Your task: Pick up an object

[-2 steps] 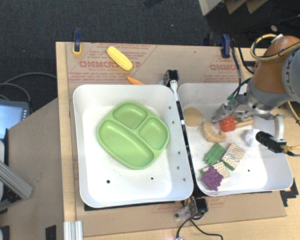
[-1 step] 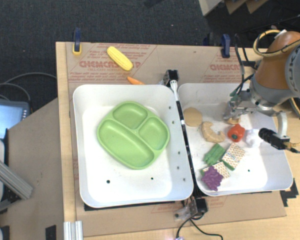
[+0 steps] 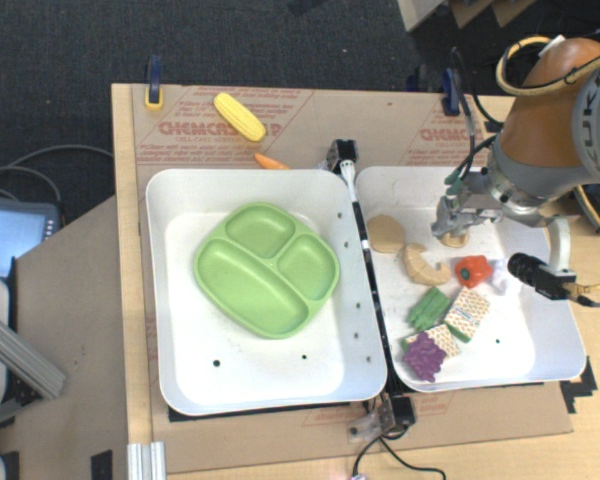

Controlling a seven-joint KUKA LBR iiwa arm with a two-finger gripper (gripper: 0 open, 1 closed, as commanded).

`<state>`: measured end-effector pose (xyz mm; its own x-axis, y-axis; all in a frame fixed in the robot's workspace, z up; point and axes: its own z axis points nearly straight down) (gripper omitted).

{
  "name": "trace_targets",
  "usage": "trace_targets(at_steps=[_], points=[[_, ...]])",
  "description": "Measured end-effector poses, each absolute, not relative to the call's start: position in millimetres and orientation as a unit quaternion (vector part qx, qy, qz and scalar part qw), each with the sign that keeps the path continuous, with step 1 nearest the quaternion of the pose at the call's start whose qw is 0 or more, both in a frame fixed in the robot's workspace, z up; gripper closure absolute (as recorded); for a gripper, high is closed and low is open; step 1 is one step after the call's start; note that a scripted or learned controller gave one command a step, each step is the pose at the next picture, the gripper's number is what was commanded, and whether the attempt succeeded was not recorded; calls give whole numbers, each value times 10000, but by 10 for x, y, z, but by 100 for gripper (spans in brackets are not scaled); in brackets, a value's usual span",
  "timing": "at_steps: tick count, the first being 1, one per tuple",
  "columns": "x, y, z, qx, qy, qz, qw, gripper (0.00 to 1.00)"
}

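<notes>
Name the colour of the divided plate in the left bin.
Light green, seen plainly in the camera view: the divided plate lies in the left bin.

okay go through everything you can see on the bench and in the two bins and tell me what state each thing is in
Green divided plate: right side up in the left bin, compartments bare.
Corn cob: lying on the cardboard behind the bins.
Tan round piece: flat in the right bin.
Red tomato: resting in the right bin.
Purple grapes: lying near that bin's front edge.
Claw: low over the right bin's back part.
</notes>
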<state>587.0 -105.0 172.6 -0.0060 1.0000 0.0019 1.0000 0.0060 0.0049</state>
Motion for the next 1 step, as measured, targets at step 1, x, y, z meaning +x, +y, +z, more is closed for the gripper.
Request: trace_targets(at_steps=[1], points=[[5331,-805,2326,7063,7080,11,-1,100]])
